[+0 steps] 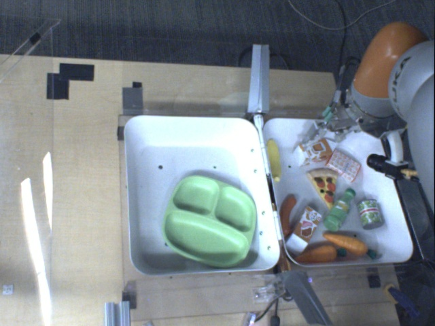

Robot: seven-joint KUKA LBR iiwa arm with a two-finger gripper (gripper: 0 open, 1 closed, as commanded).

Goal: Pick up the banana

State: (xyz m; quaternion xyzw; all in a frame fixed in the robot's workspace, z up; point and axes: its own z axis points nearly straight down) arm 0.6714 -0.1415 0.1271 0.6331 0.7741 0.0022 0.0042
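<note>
The banana [273,156] is lying in the right bin [397,240], pressed lengthwise against that bin's left wall, in its upper half, just beside the divider between the two bins. The arm [397,73] is being held over the bin's top right corner, with its orange band uppermost. The gripper [334,119] is being hung near the top edge of the right bin, above a small carton [317,151], well apart from the banana. Whether its jaws are open or closed cannot be told, since they are too small and blurred; nothing is seen clasped by it.

Other things are being carried in the right bin: a patterned card [344,164] near the carton, a pizza slice [322,183] in the middle, a green bottle [338,210] tilted below it, a can [370,213] toward the right wall, a sausage [288,211] by the left wall, a second small carton [307,224] beside it, and two carrots [346,242] along the bottom edge.

The left bin [146,182] is being occupied by a green tray [209,220], resting toward its bottom right corner.
</note>
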